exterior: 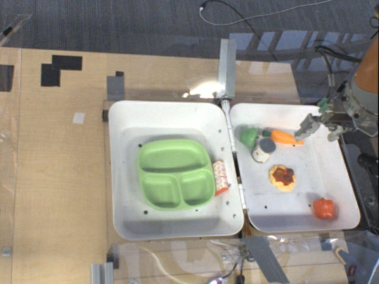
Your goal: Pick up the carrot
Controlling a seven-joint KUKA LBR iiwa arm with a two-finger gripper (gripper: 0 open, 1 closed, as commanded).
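Note:
The carrot is orange with a small green top and lies flat in the right bin, near its back edge, pointing right. My gripper hangs over the bin's back right part, just right of the carrot's thin tip. It is open, with nothing between its fingers. The left finger is close to the carrot's tip; I cannot tell whether they touch.
Left of the carrot lie a green toy vegetable and a grey-and-white round piece. A toy pizza and a red-orange pepper lie nearer the front. The left bin holds a green divided plate and a small packet.

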